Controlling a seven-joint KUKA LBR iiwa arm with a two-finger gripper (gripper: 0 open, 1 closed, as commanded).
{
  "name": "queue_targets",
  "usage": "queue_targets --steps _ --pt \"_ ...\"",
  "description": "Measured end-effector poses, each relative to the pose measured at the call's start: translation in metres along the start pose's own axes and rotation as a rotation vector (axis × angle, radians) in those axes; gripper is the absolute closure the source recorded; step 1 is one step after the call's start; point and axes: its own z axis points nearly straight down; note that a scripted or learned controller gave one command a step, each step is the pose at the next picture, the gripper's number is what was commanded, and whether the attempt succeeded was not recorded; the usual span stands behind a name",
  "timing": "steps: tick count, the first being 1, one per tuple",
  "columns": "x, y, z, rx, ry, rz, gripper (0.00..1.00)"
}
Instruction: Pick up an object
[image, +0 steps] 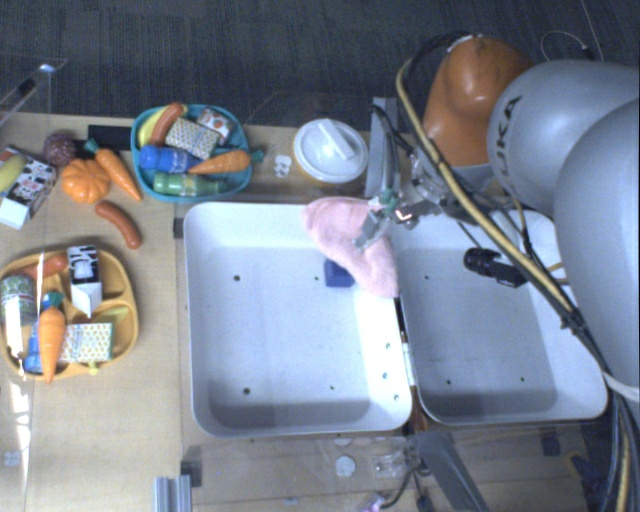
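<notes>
A pink cloth (345, 232) lies crumpled over the far right corner of the left bin (270, 400), and part of it drapes onto the wall between the two bins. A small blue block (338, 274) pokes out from under the cloth's near edge, on the bin floor. My gripper (374, 226) hangs right at the cloth's right side, low over the dividing wall and seemingly touching the fabric. The grey arm with its orange band (470, 85) and cables reaches in over the right bin (500, 390).
Beyond the left bin stand a white lidded tub (330, 150) and a blue bowl of toy food (190, 150). A yellow tray of toy food (70, 315), a toy pumpkin (82, 180), carrot and sausage lie on the bench at the left.
</notes>
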Motion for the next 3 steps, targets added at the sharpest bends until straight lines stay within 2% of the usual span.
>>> queue_targets --steps 1,2,3 --pt "0.048 -0.020 0.000 0.001 0.001 -0.130 0.00" --pt "-0.032 0.007 0.000 0.000 -0.001 -0.017 0.00" --pt "0.015 -0.001 0.000 0.000 0.001 -0.189 0.00"
